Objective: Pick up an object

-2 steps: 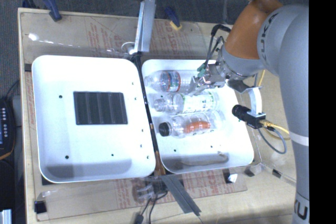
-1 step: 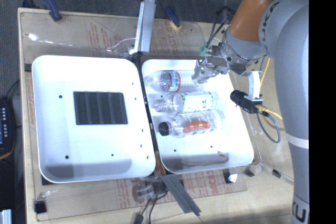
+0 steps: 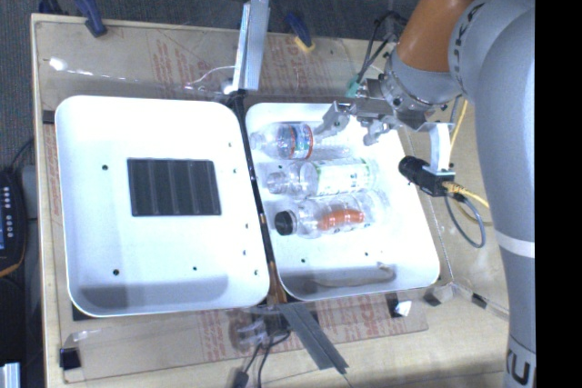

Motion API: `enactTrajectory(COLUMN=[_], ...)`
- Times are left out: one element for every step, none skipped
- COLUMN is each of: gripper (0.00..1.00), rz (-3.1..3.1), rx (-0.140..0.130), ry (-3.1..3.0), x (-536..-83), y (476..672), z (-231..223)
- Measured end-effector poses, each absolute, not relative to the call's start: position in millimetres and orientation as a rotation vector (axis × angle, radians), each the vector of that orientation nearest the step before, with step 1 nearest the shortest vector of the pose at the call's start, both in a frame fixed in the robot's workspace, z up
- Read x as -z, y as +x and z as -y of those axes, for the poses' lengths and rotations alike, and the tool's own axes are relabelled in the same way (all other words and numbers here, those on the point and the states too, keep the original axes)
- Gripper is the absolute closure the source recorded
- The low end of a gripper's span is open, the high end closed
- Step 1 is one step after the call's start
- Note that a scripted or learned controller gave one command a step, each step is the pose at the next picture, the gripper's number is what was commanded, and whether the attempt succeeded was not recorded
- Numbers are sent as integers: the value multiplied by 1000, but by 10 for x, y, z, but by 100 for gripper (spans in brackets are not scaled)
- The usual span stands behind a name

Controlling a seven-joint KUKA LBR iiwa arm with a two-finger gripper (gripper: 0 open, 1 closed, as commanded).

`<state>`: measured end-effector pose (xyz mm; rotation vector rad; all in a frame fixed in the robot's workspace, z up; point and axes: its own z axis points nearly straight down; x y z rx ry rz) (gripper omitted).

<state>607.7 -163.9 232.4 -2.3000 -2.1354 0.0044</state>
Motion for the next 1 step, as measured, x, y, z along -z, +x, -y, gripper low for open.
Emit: enactTrajectory(gripper=[0], rz=[2362], rx=[-4], ry=[-2065], x=[-1877], y=[6008], z=[1767])
